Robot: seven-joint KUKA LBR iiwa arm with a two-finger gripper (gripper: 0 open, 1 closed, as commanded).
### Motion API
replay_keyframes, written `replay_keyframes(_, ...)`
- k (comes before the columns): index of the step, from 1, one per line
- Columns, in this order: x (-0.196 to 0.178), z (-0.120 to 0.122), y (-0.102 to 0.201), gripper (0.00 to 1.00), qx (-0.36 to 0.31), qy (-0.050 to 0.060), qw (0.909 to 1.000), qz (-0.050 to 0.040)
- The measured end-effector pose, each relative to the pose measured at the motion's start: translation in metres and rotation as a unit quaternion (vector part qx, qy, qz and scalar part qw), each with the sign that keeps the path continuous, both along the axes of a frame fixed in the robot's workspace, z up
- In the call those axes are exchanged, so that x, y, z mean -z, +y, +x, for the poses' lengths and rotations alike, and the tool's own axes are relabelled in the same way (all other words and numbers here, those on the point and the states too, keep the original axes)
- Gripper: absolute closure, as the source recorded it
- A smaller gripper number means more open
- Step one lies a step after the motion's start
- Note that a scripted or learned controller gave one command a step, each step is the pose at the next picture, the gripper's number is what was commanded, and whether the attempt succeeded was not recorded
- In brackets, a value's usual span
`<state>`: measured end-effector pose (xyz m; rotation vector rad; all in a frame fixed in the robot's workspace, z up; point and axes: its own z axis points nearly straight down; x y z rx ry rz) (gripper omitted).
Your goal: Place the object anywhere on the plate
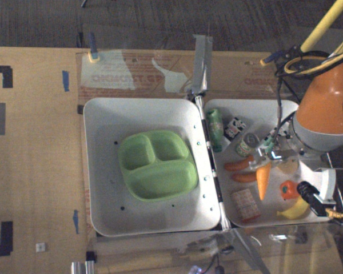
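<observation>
The green divided plate (158,165) lies in the left bin (103,119). My gripper (267,154) hangs over the middle of the right bin (257,104), directly above the thick end of an orange carrot (262,182). The carrot points toward the front edge of the bin. Two red sausages (239,165) lie just left of the carrot, close to the gripper. The wrist hides whatever lies directly beneath it.
The right bin also has a green bottle (215,129) along its left wall, a small black-and-white item (234,127), a can (247,144), a tan wafer (246,204), a red pepper (287,189) and a banana (294,210). A ridge separates the bins.
</observation>
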<state>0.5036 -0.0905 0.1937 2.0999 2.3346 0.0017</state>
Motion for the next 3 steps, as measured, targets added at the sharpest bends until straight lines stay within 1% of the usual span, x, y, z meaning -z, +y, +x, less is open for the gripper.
replay_keyframes(1,-0.010,0.001,0.000,1.00,0.000,-0.001,1.0000,-0.0005)
replay_keyframes(2,0.009,0.047,0.059,1.00,-0.123,0.000,0.9924,-0.0006)
replay_keyframes(3,0.009,0.047,0.059,0.00,-0.123,0.000,0.9924,-0.0006)
